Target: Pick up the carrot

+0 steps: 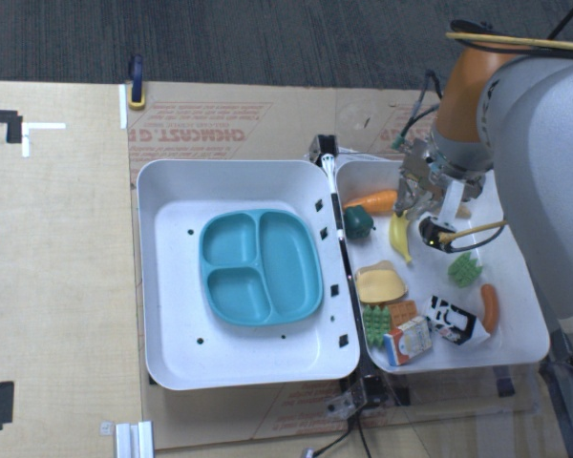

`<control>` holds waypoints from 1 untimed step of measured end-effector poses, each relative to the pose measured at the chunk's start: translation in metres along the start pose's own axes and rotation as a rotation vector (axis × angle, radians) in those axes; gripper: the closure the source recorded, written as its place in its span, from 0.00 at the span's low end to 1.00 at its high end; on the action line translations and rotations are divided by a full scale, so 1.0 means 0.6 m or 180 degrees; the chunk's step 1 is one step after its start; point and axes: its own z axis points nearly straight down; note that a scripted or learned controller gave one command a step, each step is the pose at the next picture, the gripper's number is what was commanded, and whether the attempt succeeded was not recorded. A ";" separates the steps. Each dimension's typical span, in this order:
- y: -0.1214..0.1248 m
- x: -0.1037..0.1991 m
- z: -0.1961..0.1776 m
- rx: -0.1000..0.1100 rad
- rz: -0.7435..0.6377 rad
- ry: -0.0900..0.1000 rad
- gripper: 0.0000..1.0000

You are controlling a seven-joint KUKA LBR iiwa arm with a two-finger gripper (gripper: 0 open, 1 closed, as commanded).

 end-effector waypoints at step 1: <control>0.000 0.000 0.000 0.0002 -0.0002 0.0000 0.00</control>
